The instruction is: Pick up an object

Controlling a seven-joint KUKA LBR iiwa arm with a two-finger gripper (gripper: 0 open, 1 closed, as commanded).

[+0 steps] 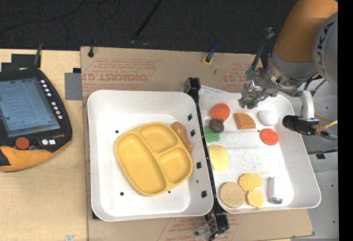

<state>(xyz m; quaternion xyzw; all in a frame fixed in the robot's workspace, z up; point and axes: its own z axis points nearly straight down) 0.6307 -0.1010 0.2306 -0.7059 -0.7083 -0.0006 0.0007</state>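
Round toy biscuits are lying nearest in the right bin, while the gripper, grasping nothing, is hovering at the far edge near the light, rigid, probably slippery white egg, best pinched across its middle

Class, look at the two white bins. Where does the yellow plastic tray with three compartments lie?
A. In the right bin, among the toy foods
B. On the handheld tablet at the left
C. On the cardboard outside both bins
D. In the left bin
D: the yellow plastic tray with three compartments rests on the floor of the left white bin, while the small toy foods lie in the right white bin.
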